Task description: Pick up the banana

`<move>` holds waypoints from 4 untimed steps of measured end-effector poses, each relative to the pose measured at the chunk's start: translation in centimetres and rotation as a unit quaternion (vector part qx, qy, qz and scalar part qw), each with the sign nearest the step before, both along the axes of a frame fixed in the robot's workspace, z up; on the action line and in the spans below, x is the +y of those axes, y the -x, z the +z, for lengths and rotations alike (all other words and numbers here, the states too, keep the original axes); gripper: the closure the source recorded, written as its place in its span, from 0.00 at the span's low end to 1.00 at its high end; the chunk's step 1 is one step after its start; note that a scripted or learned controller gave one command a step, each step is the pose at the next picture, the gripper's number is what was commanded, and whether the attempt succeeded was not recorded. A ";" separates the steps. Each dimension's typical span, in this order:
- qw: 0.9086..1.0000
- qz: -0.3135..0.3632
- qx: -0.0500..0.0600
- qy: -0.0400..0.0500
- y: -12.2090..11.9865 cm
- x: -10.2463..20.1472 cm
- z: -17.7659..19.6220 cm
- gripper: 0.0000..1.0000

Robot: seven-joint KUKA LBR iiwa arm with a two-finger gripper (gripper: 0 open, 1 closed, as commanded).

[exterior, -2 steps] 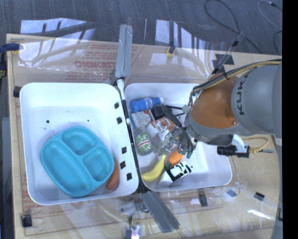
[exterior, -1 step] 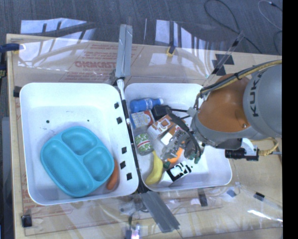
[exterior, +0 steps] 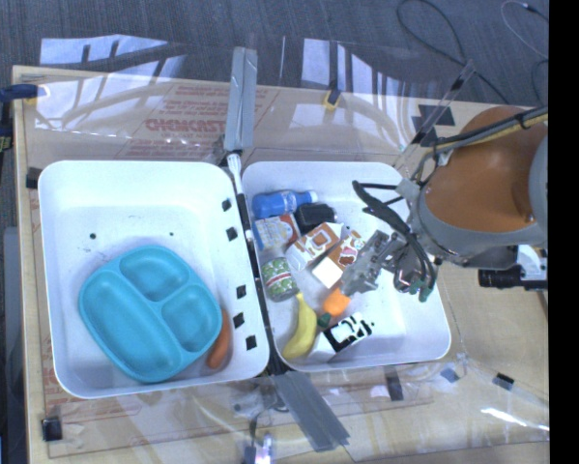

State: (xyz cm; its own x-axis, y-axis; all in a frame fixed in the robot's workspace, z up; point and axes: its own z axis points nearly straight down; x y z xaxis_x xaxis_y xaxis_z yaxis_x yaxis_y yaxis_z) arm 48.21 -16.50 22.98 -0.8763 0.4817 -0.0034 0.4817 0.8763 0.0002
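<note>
A yellow banana [exterior: 303, 329] lies in the right bin [exterior: 417, 344], close to its front left corner, curving up toward the other items. My gripper [exterior: 360, 276] hangs over the middle of that bin, up and to the right of the banana, above an orange piece [exterior: 335, 304] and a carton [exterior: 324, 251]. Nothing shows between the fingers, and the banana is apart from them.
The right bin also holds a blue bottle [exterior: 275, 203], a green-labelled can [exterior: 278, 276], a black object [exterior: 315, 214] and a black-and-white block [exterior: 348, 332]. In the left bin [exterior: 67, 196] lie a blue divided plate [exterior: 152, 311] and an orange carrot-like piece [exterior: 219, 349].
</note>
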 end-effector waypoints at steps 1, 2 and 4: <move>1.000 0.000 0.000 0.000 0.0 0.0 0.0 0.00; 1.000 0.004 0.002 -0.001 0.6 2.5 -13.9 0.00; 0.975 -0.223 0.001 -0.001 0.5 9.0 -3.8 1.00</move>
